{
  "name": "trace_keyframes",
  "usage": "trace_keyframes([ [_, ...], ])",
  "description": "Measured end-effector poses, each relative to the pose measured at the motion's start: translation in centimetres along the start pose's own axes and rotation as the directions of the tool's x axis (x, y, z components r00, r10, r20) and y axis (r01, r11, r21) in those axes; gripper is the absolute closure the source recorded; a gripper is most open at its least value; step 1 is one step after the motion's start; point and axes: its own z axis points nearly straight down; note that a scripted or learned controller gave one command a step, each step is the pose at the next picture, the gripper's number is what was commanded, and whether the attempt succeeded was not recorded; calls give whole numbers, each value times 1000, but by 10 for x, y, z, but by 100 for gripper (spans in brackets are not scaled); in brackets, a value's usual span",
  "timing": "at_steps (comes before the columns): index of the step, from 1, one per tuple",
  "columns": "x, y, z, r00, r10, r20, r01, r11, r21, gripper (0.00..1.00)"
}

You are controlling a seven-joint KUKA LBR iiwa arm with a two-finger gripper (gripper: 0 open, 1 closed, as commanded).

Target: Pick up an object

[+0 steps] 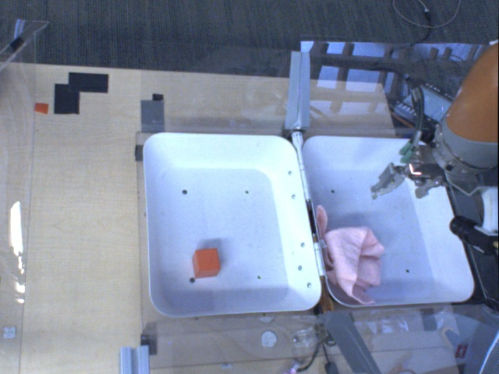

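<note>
Camera view looks down on a wooden counter (78,232) with two white bins side by side. The left bin (226,162) holds a small orange cube (207,262) near its front left, lying alone and well apart from the walls. The right bin (421,240) holds a crumpled pink cloth (352,260) pushed against the front left wall, beside the divider between the bins. The arm's hand (392,179) hangs over the back part of the right bin, well apart from the cloth, with nothing between its parts; whether it is released or clenched cannot be told at this size. This looks like the approach step, with no pick yet made. The cloth is the nearer candidate: the next move would call for travelling forward and left, then descending onto the bunched fabric away from the wall, where a grasp may slip.
</note>
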Motion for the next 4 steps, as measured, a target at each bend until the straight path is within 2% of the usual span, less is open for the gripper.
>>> trace_keyframes([
  [1, -22, -22, 77, 993, -121, 0, 121, 993, 0, 0],
  [2, -24, -35, 153, 979, -205, 6, 205, 979, -17, 0],
  [3, 25, -51, 153, 968, -252, 11, 252, 967, -20, 0],
  [4, -8, 8, 55, 1000, -8, 2, 8, 1000, -5, 0],
])
